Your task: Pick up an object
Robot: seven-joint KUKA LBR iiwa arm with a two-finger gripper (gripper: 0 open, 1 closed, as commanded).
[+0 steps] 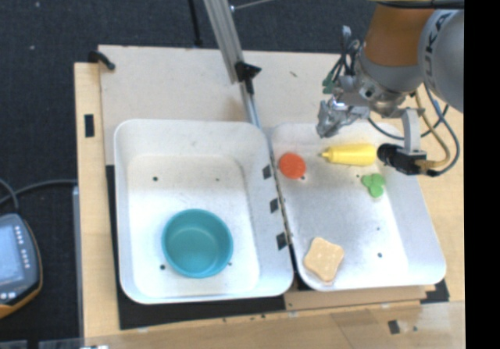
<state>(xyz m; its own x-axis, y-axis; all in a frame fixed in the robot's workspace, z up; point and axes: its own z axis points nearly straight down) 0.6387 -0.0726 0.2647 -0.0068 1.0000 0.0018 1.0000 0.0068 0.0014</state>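
**Arm poised over the right bin's upper edge**

Lowest in the frame among the loose things, a tan slice of bread (323, 258) lies near the bottom edge of the right bin (406, 261). Higher in that bin, a small green piece (374, 184) sits toward the right side, and a yellow squeeze bottle (350, 154) lies on its side near the top, its tip pointing to the left of the frame. A round orange-red piece (292, 165) rests at the bin's upper left, close to the wall shared with the left bin (129, 183). A teal bowl (197, 242) stands upright in the lower part of the left bin.

No brand, label or writing can be read on any of these things.

At the upper right of the frame the grey arm (406, 27) with its orange band reaches in, and its gripper (331, 121) hangs just above the yellow bottle, near the bin's top rim. Nothing shows between its fingers; how far apart they stand cannot be told from this angle.

A silver pole (223, 27) slants from the top of the frame toward the gap between the bins.
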